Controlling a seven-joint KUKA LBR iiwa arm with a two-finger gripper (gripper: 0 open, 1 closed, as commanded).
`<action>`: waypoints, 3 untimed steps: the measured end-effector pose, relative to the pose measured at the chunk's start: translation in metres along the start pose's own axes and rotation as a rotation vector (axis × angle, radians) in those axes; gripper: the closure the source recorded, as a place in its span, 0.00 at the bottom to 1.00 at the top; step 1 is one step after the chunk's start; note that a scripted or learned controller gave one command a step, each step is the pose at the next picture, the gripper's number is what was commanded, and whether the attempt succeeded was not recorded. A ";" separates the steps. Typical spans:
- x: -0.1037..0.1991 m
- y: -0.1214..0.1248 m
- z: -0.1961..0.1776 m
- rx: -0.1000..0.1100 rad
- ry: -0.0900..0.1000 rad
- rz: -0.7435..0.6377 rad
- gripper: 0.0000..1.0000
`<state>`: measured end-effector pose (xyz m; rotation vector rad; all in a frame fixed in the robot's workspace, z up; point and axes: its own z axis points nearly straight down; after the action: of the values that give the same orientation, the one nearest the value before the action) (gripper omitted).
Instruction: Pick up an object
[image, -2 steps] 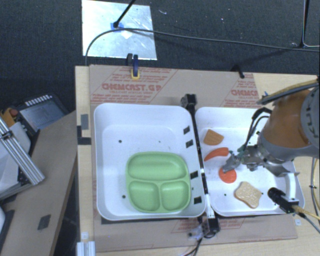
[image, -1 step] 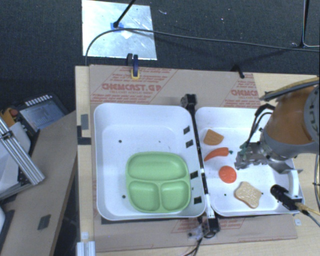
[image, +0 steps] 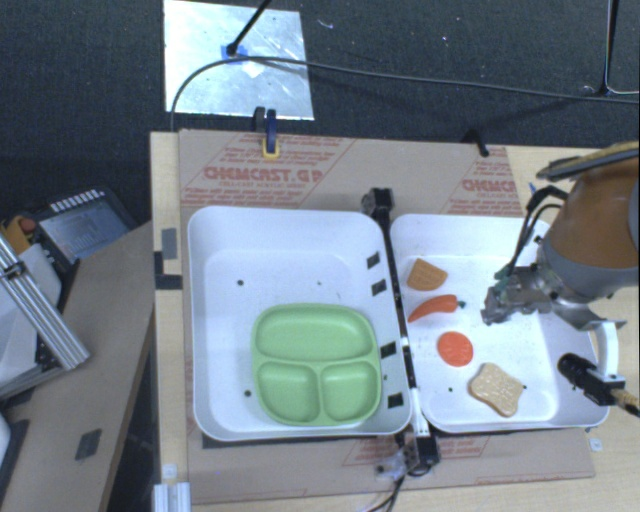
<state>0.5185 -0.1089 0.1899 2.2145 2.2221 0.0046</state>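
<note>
Nothing lifted yet: claw (image: 497, 305), grip state unclear, hovers just right of pepper (image: 433, 307); grasp remains.

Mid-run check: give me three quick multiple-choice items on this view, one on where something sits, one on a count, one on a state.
1. Where does the green divided plate lie?
A. In the left bin
B. In the right bin
C. On the cardboard outside the bins

2. How many food pieces lie in the right bin?
A. Two
B. Four
C. Six

3. What is the state of the red round slice?
A. Clamped in the gripper
B. Stacked on the green plate
C. Lying loose on the bin floor

Answers:
1. A, the plate rests in the left bin, near its front edge.
2. B, an orange wedge, a red pepper, the red round slice and a toast piece.
3. C, it lies flat and apart from the gripper, which sits to its upper right.
</note>
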 end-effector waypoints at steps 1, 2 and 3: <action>0.002 -0.002 -0.063 -0.003 0.000 -0.001 1.00; 0.002 0.000 -0.097 0.000 0.000 -0.001 1.00; 0.048 0.011 -0.078 0.005 0.002 -0.005 1.00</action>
<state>0.5293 -0.0608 0.2678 2.2128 2.2307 0.0021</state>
